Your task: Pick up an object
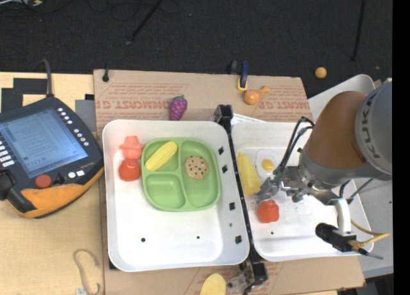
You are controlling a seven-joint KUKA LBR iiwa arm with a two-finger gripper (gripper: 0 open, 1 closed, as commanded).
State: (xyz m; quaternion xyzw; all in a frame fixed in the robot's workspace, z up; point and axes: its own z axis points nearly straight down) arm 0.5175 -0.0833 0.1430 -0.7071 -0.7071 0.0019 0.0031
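Red lettering is printed along the cardboard sheet (147, 95) behind the bins, near the upper middle of the frame; it is seen upside down and cannot be read with certainty. The letters "KUK" are seen in dark print on the grey arm (375, 137) at the right edge.

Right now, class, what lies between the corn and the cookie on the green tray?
In the camera view, a raised ridge of the green tray separates the corn from the cookie; each sits in its own compartment.
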